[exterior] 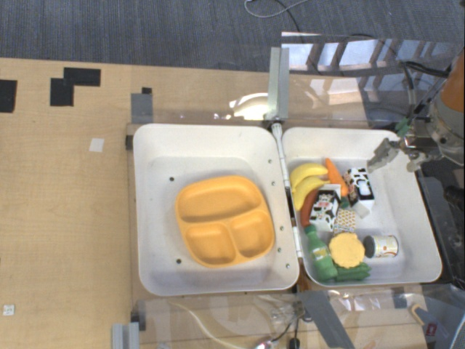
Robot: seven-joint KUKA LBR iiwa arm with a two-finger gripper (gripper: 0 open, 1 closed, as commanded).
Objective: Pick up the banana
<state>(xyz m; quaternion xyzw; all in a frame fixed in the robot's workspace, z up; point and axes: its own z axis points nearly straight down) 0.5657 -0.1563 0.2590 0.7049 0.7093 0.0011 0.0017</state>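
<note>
Banana (308, 178) sits in the right bin (425, 227), up at the far left of the clutter, hard against the dividing wall. It's a curved yellow pair, long axis running from lower left, beside the divider, up and over to the right, tips ending by the orange carrot (335, 174). Just below it, a cow-print carton (325, 208); no writing readable there or on the small can (385, 246). End effector (383, 153) hangs over the bin's far right corner, well apart from the banana; spread or pressed, can't tell. Left bin (149, 217) holds an orange divided plate (185, 227).
</note>
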